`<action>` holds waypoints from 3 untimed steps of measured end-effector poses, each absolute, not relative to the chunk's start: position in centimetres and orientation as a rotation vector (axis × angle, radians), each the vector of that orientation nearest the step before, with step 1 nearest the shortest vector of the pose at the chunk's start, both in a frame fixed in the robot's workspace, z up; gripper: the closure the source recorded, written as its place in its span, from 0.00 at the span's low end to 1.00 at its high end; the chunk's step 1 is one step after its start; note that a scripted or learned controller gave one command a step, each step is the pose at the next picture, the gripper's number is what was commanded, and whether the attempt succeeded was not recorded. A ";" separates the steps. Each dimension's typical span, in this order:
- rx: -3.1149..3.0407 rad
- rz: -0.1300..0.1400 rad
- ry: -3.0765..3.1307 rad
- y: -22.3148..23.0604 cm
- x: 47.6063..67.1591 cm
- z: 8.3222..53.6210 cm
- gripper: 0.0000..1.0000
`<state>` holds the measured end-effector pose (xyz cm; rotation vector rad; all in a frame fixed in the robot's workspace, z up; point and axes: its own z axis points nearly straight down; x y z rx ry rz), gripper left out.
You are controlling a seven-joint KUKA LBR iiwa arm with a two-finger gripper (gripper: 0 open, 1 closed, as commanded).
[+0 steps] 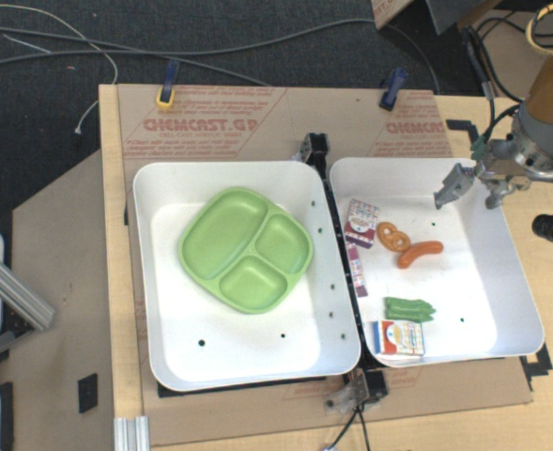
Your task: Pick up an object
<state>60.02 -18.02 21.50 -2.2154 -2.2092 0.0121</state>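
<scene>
My gripper (473,188) hangs over the far right part of the right bin (501,289), its two grey fingers spread open with nothing between them. Below and left of it in that bin lie an orange pretzel-shaped piece (392,236) and an orange sausage-shaped piece (420,253). A pink and white packet (360,223) lies by the bin's left wall. Nearer the front lie a green pod-like item (409,309) and a small printed box (394,338).
A green divided plate (246,249) lies in the left bin (163,346). Both bins sit on a cardboard sheet (210,120) held by blue clamps (169,80) at the back. Cables run over the dark floor behind.
</scene>
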 end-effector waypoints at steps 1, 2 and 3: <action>-2.220 0.000 -2.221 -18.0 60.3 22.3 0.00; -2.217 0.003 -2.220 -17.6 60.6 18.1 0.00; -2.218 0.005 -2.216 -18.5 60.1 12.6 0.00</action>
